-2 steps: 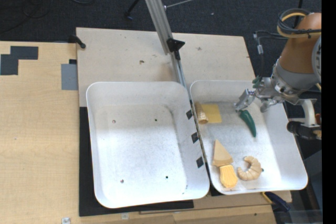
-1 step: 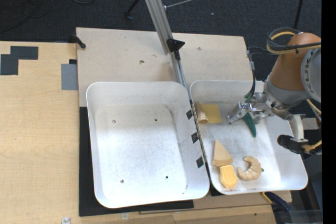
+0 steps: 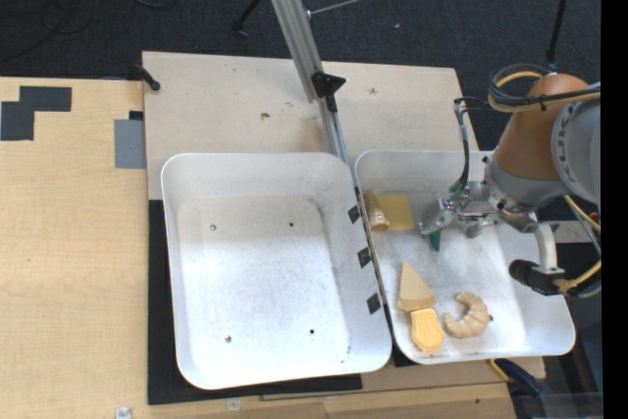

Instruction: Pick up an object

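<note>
White plastic bins side by side: left bin (image 3: 196, 182), right bin (image 3: 549, 334). Camera view: gripper (image 3: 439, 233) low over right bin's upper middle, fingers' spread cannot tell, nothing seen between them. Tan block (image 3: 390, 210) just left of gripper, close to dividing rim. Wedge (image 3: 413, 288), yellow piece (image 3: 427, 330), croissant-shaped piece (image 3: 468, 315) clustered near front rim, apart from gripper. Bare floor between cluster and gripper.

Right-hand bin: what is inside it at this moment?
The right-hand bin holds a tan block, a wedge, a yellow piece and a croissant-shaped item. The gripper hangs over its upper part, hiding the floor beneath.
</note>
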Available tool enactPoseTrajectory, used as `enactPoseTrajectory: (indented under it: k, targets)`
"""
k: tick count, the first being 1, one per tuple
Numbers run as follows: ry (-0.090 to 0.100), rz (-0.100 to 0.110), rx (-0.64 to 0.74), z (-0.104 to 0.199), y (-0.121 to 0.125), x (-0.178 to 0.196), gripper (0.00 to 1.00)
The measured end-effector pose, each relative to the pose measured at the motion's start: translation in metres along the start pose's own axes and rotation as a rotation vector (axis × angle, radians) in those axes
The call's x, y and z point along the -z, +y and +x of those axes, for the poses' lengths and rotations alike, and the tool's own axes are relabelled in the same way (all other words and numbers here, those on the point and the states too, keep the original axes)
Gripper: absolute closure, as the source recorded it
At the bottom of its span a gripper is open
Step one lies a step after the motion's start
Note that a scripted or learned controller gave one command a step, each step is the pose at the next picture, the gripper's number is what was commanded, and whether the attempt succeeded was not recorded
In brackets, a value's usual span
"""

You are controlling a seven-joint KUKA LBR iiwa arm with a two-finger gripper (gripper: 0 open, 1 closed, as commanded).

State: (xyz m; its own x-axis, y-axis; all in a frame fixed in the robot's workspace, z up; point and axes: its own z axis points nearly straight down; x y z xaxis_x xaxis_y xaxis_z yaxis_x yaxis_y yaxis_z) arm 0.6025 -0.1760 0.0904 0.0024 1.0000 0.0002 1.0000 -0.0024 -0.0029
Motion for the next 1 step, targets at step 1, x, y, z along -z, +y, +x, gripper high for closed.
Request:
enactPoseTrajectory:
  k: [1]
  targets:
    - [0.001,0.0,-0.005,-0.0007,-0.0003,0.0107,1.0]
